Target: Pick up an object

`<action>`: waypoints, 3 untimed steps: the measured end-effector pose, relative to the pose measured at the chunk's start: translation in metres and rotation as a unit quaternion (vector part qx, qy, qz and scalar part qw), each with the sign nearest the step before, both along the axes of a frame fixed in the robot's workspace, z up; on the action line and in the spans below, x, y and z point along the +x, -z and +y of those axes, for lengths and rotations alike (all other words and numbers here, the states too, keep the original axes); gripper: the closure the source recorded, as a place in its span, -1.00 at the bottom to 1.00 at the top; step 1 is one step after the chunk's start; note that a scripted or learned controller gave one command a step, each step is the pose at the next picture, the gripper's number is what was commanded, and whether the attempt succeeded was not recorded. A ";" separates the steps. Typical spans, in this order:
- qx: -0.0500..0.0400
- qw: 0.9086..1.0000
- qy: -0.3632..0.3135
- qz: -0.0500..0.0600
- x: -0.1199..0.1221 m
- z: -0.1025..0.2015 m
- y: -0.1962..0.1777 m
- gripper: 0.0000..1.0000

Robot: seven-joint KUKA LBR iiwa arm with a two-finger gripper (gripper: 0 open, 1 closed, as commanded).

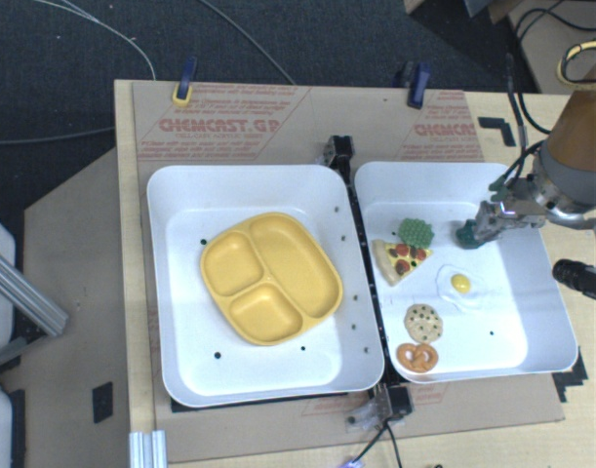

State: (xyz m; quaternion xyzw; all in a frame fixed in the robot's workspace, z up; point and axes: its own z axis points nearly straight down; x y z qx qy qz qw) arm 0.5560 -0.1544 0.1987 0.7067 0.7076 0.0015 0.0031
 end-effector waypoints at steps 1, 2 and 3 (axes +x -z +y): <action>0.000 1.000 0.000 0.001 0.001 0.000 -0.016 1.00; 0.002 1.000 -0.003 0.003 0.007 0.058 -0.021 1.00; 0.002 1.000 -0.002 0.002 0.026 0.102 -0.016 1.00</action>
